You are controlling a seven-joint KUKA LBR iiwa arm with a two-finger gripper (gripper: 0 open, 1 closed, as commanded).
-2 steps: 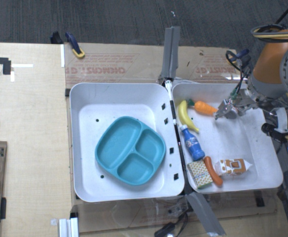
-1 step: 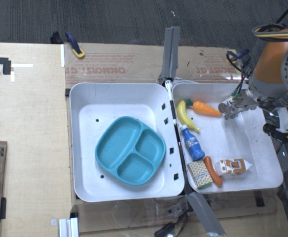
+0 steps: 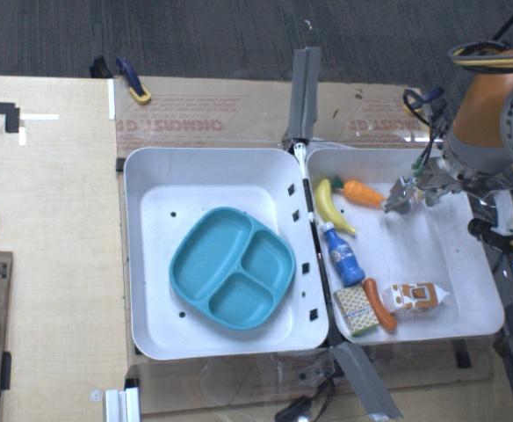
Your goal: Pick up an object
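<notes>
We are watching the gripper point(image 3: 401, 202) hovering just beside the carrot point(image 3: 363, 193), holding nothing, finger gap unclear; a glancing approach risks nudging it toward the banana point(image 3: 330, 207).

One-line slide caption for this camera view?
Tool hovers beside carrot in right bin; blue plate in left bin.

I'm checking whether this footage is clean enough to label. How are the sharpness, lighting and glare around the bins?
Camera view: even, soft light with faint shadows; the plate and bottle are fairly sharp. The white bins are bright and lose some wall detail, with no harsh glare. The hand near the carrot is small and slightly soft, and the bench edges bow a little.
</notes>
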